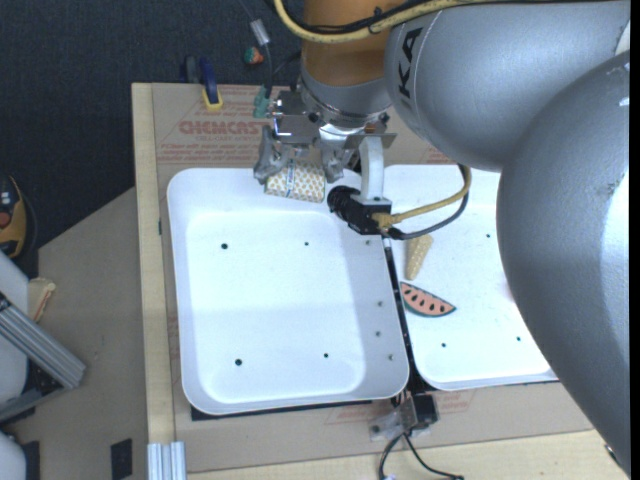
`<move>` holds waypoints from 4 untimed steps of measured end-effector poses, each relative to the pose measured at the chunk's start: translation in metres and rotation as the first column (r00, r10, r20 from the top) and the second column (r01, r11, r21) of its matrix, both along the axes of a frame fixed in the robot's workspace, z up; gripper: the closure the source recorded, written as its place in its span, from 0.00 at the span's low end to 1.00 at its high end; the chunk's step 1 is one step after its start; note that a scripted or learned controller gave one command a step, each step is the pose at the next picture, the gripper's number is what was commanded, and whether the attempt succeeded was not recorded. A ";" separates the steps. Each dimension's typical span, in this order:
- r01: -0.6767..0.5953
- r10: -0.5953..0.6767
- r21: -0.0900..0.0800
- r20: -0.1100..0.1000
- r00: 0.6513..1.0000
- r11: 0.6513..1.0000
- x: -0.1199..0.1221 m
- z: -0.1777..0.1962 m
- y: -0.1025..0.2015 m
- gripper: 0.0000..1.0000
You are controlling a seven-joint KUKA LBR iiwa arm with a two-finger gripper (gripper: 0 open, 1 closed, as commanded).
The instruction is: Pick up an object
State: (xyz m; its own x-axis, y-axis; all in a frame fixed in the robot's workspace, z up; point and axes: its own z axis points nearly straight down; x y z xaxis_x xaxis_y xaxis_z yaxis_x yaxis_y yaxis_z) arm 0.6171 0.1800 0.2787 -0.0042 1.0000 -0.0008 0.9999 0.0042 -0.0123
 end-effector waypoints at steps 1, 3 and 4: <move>0.007 -0.007 0.002 0.018 1.000 1.000 -0.033 0.073 -0.031 1.00; 0.002 -0.002 0.004 0.017 1.000 1.000 -0.093 0.096 0.045 1.00; 0.011 -0.011 0.001 0.011 1.000 1.000 -0.140 0.132 -0.040 1.00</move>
